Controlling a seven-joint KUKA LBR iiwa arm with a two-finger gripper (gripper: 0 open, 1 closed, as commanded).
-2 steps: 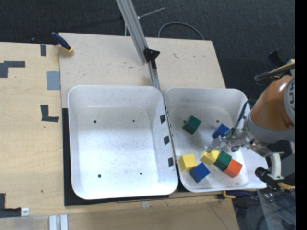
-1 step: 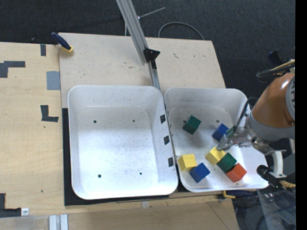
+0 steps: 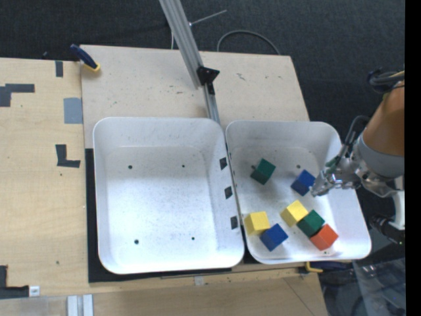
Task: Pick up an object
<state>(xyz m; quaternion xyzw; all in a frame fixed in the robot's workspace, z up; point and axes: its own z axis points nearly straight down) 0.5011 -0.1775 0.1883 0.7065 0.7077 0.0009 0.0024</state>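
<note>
A: Blocks sit in the right bin (image 3: 276, 131), seven small cubes in all. Where is the gripper among them?

B: The gripper (image 3: 322, 187) hangs low at the right side of that bin, reaching in from the right below the grey arm (image 3: 378, 157) with its orange band. Its tip sits just beside a blue block (image 3: 303, 182), on that block's right. Whether it touches the block, I cannot tell.

A: Is it grasping anything?

B: Nothing shows between its tips, and the pictures are too small to say whether it is spread or clenched. I judge it is not yet carrying a block.

A: What lies further out?

B: A dark green block (image 3: 263, 171) rests to the left, well apart from the others. Nearer the front, a yellow block (image 3: 295, 212), a second green block (image 3: 310, 222) and an orange block (image 3: 323, 237) crowd together, touching. Another yellow block (image 3: 257, 222) and another blue block (image 3: 273, 236) touch at the near left. The left bin (image 3: 105, 137) stands beside, across the shared wall.

A: How should the pick go?

B: Probably best to centre over the lone blue block, square to its flat sides, come straight down, then squeeze. It has room on both sides. The crowded trio risks a jammed or double grasp, and the bin's right wall is close, so a drift rightward could catch the rim.
</note>
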